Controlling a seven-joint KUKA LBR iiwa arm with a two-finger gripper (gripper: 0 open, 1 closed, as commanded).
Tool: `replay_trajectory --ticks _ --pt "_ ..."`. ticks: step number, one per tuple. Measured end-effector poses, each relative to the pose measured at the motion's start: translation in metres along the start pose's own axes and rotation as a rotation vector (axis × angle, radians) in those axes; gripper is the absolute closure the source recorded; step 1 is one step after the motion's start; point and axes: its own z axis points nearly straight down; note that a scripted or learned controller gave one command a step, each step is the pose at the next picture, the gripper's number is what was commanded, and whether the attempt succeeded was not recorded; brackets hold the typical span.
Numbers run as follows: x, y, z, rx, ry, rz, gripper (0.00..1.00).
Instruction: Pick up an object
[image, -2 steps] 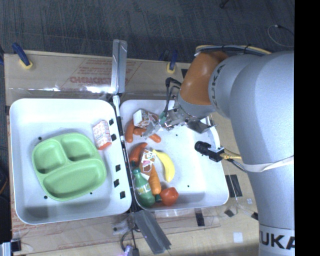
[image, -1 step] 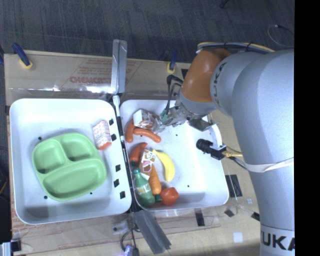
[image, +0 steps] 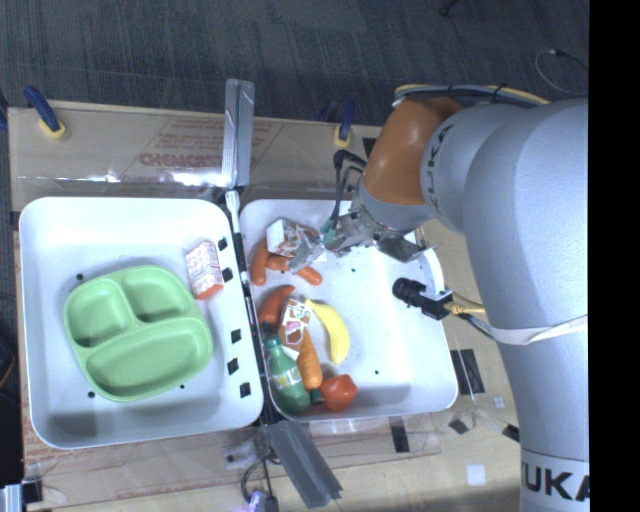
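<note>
We look down on a bench over dark carpet, bearing two shallow white bins side by side. The left bin (image: 40, 300) holds a green divided plate (image: 138, 330) and a small carton (image: 203, 270) near its right wall. The right bin (image: 400, 350) holds the pile we can choose from: a packet (image: 291, 238) and sausages (image: 268, 262) at the far end, a banana (image: 333, 330) in the middle, then a carrot (image: 311, 365), a green bottle (image: 285, 375) and a tomato (image: 339, 392) toward the near wall.

The gripper (image: 335, 235) sits low at the far end of the right bin, just beside the packet. We cannot tell how its jaws stand, nor whether anything lies between them.

We judge this to be the reach-and-grasp step, with nothing lifted yet. The next move calls for closing on one item and rising straight up.

The items crowd the dividing wall, so room is tight there. The right half of that bin's floor is bare, giving space to withdraw.
</note>
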Motion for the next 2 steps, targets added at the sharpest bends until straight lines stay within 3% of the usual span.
replay_trajectory --ticks 1,2 --pt "0.0085 -0.0282 0.0249 -0.001 0.0 -0.075 0.0" --pt "0.0089 -0.0283 0.0166 0.0 0.0 -0.079 1.0"
